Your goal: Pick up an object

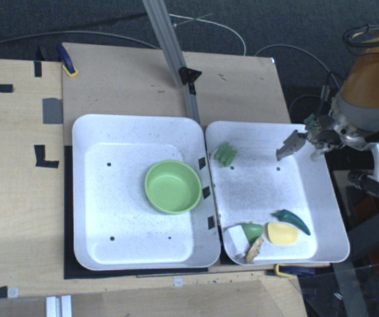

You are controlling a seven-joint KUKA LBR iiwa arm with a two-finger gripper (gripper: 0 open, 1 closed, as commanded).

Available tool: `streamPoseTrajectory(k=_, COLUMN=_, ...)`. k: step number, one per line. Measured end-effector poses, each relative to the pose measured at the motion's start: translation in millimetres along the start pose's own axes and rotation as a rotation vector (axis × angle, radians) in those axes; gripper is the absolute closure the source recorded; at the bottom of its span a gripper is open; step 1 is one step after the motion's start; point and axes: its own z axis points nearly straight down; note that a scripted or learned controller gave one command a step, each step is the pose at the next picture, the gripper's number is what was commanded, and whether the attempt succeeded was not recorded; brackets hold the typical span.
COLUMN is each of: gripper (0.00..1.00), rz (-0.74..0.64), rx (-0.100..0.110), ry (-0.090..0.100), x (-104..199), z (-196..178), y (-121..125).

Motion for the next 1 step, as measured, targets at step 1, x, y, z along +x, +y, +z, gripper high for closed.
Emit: streamPoseTrajectory(k=1, gripper=0.0, rz=0.0, rx=0.0, ry=0.0, x=0.0, z=0.0, y=0.0)
